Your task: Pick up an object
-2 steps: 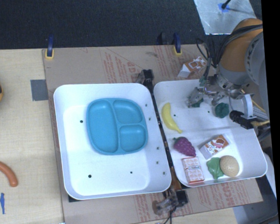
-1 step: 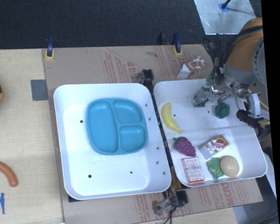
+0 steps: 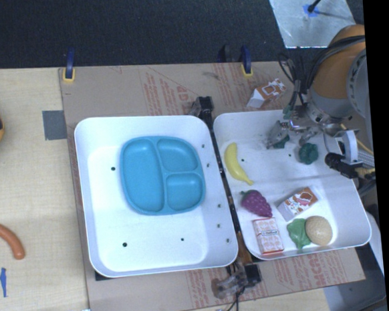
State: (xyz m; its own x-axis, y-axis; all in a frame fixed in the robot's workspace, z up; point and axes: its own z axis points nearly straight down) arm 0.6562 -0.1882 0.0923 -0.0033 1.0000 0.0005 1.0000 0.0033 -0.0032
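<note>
My gripper (image 3: 288, 135) hangs over the far part of the right bin (image 3: 349, 203), low above its white floor. A dark green lump (image 3: 307, 152) lies just to its right and slightly nearer the camera; I cannot tell whether they touch. In the same bin lie a yellow banana (image 3: 237, 163), purple grapes (image 3: 256, 203), a red and white carton (image 3: 298, 202), a pink box (image 3: 267, 236), a green leafy piece (image 3: 296, 232) and a beige ball (image 3: 318, 229). Nothing shows in the gripper's grasp.
The left bin (image 3: 105, 212) holds a blue divided plate (image 3: 162, 174). A small carton (image 3: 267, 93) lies on the cardboard behind the right bin. An orange sausage (image 3: 8, 240) rests on the bench at far left. The arm (image 3: 339, 73) comes in from the right.
</note>
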